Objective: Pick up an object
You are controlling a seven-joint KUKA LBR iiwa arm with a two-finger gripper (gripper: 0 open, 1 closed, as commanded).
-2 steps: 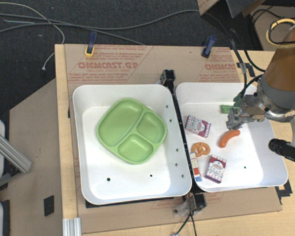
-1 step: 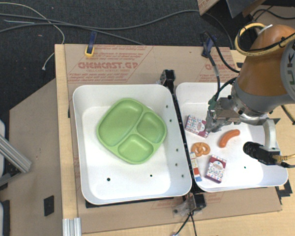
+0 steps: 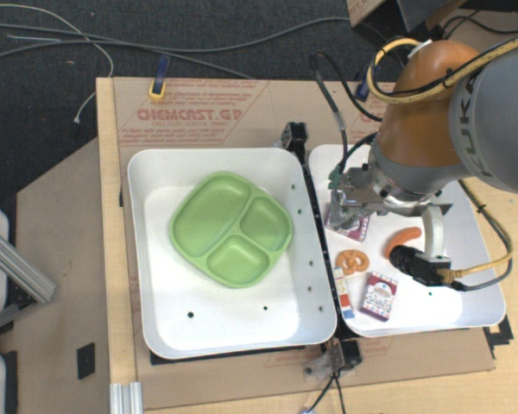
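The arm is reaching in from the right and hanging over the far left part of the right bin. The gripper is sitting low, right above a purple packet, whose near edge is showing beneath it. Whether the gripper is spread, pressed together or pinching the packet cannot be told. Just near of the packet a pretzel is lying, and right of that an orange piece. A small box is lying nearer still, with a thin stick beside it along the bin's left wall. In the left bin a green plate with three compartments is lying, turned askew.
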